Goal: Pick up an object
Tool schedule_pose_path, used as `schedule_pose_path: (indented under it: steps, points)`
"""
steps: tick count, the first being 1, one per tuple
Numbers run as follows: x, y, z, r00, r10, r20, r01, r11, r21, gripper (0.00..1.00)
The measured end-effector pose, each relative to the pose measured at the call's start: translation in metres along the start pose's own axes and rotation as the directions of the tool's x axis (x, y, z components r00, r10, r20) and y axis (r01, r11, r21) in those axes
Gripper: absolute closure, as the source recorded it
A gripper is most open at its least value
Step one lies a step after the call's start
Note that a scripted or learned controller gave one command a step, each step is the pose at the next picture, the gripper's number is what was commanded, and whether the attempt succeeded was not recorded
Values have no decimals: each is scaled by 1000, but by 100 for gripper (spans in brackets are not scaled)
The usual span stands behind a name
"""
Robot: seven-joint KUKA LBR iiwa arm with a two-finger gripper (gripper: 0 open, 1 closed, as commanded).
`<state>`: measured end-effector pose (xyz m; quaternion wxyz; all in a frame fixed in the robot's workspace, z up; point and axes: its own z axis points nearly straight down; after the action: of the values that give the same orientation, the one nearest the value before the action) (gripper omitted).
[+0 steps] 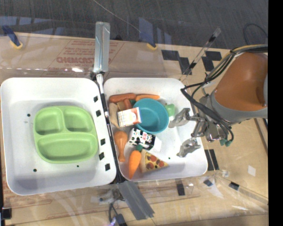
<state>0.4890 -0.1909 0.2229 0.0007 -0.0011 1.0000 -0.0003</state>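
- Grey and orange, the arm comes in from the right and is cut off at that edge; its bulk hides part of the right bin's far right rim and the bench behind it.
- The gripper hangs over the bare right part of that bin, its two fingers spread wide with nothing between them.
- The pile sits in the left half of the right bin and overlaps a good deal: a teal bowl covers part of a small orange-and-white carton; a green item peeping out beside the bowl's right rim is too hidden to name.
- Counted: one bowl, one carton, one black-and-white patterned block, one toy pizza slice, one toy carrot, and several orange sausage-like pieces along the far side, hard to separate.
- Two white bins; the left bin holds one green divided plate with three compartments.
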Motion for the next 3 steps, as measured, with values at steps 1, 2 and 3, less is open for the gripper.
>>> schedule_pose_path:
  steps: [1,2,3]
  points:
    - [-6,36,108,976,215,25,-215,977,2,0]
    - [-109,35,127,919,394,7,-394,919,-1,0]
    - [-93,-10,129,867,499,4,-499,867,-2,0]
